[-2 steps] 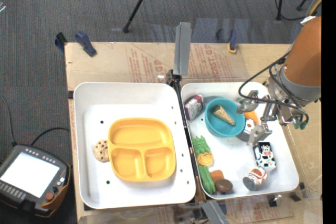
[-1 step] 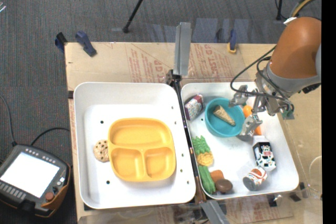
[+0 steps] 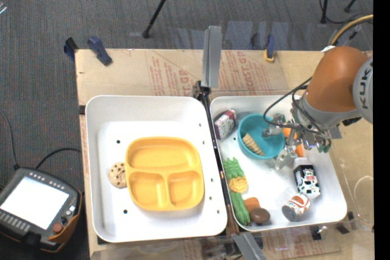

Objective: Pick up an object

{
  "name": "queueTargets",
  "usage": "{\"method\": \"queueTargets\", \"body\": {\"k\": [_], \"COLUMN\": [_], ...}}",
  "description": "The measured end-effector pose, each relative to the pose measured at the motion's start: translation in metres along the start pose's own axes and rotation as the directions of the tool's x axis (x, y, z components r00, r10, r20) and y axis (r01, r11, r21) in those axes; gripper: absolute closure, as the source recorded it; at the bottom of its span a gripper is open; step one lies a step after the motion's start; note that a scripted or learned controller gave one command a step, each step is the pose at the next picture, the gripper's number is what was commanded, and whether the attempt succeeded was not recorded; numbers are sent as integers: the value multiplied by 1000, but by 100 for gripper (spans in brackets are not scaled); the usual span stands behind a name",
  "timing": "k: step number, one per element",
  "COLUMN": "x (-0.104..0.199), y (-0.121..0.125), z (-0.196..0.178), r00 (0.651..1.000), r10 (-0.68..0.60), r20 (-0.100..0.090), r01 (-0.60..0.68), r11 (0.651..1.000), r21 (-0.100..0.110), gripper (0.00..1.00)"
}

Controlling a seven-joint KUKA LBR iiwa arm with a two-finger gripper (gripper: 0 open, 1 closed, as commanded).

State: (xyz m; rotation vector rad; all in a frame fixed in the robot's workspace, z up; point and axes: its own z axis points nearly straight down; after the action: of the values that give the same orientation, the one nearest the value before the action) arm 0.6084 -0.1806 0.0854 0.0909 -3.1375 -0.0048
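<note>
My gripper (image 3: 290, 148) is low in the right bin (image 3: 332, 176), at the right rim of a teal bowl (image 3: 259, 130). A ridged tan snack (image 3: 251, 144) lies inside the bowl. Bits of a small orange object (image 3: 287, 130) show beside the gripper, mostly hidden by it, and I cannot tell whether it is held. A black-and-white cow-print carton (image 3: 306, 181) lies just below the gripper, with a small round can (image 3: 296, 206) further down. A purple-and-white packet (image 3: 224, 124) lies left of the bowl.
Green toy vegetables (image 3: 236, 192), a yellow corn piece (image 3: 238, 184), an orange piece (image 3: 251, 203) and a brown piece (image 3: 261, 215) line the right bin's left side. The left bin (image 3: 100, 131) holds a yellow divided plate (image 3: 164, 172) and a cookie (image 3: 117, 175).
</note>
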Motion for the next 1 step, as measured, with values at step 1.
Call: {"method": "queueTargets", "body": {"k": [1], "x": [0], "y": [3], "z": [-10], "r00": [1000], "r10": [-7], "r20": [-4], "r01": [7], "r11": [1000], "r21": [-2], "gripper": [100]}}
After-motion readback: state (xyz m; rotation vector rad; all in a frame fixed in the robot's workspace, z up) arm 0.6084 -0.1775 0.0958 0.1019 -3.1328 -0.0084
